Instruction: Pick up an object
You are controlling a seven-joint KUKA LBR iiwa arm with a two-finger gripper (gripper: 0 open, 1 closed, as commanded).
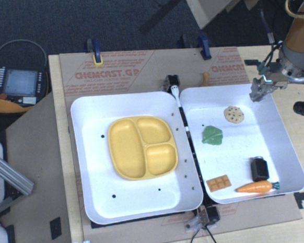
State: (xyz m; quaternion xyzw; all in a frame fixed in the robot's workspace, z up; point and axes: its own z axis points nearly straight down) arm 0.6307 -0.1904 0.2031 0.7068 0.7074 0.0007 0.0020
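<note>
Worktop (pixel 81 223): brown board carrying two shallow white bins side by side.

Left bin (pixel 95 201): holds a yellow divided tray (pixel 142 146), three compartments, nothing in them. The tray sits about mid-bin.

Right bin (pixel 279 134): holds all the loose candidates for the pick, lying flat on the bin floor and apart from one another.
- Orange carrot (pixel 255 187), lying along the near edge, green end toward the right.
- Green leafy piece (pixel 212 135), left of centre.
- Black block (pixel 259 168), just above the carrot, near it but not clearly touching.
- Brown waffle-patterned cracker (pixel 218 183), near the front left corner.
- Speckled cookie (pixel 234 114), toward the far side.

Arm: enters from the right; the pincer (pixel 259 90) hangs over the far right corner of the right bin, about at the rim. Too small and dark to tell how far its fingers stand apart. Nothing shows between them.

Progress, as I judge it: the pick is not made. Every object rests in the bin and none is lifted. The cookie is the nearest item to the pincer, yet clearly apart from it. Left to do: choose a target, move over it, descend, close, lift.
</note>
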